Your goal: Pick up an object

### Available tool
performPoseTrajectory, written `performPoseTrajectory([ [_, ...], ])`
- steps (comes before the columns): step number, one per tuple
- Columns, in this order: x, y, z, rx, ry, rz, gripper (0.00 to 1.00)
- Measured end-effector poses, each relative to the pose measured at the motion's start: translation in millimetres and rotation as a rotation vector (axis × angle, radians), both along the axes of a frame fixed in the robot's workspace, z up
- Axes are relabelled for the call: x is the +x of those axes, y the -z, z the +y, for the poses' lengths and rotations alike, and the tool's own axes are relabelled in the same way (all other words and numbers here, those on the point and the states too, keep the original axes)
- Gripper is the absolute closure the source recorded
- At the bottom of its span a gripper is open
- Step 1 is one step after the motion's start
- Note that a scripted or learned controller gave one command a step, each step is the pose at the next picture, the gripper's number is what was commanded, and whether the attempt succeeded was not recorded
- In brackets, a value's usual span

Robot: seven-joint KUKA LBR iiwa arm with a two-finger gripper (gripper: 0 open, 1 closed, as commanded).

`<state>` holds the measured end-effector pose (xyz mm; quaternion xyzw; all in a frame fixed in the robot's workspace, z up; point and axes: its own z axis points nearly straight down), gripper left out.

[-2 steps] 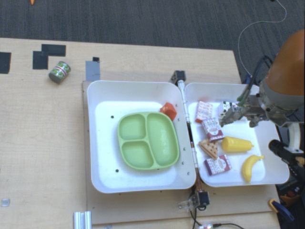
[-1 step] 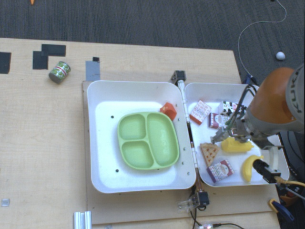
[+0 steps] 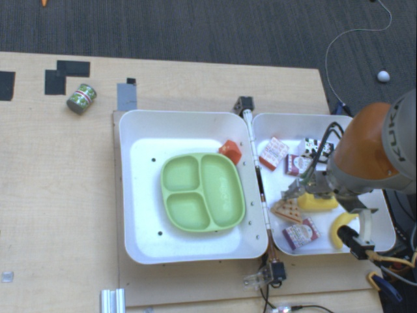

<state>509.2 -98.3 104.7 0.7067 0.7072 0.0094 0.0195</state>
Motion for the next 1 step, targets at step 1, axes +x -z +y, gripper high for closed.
performPoseTrajectory([
  [1,4.1,-14.1,-1.2,-0.005,0.000,-0.015,1.00],
])
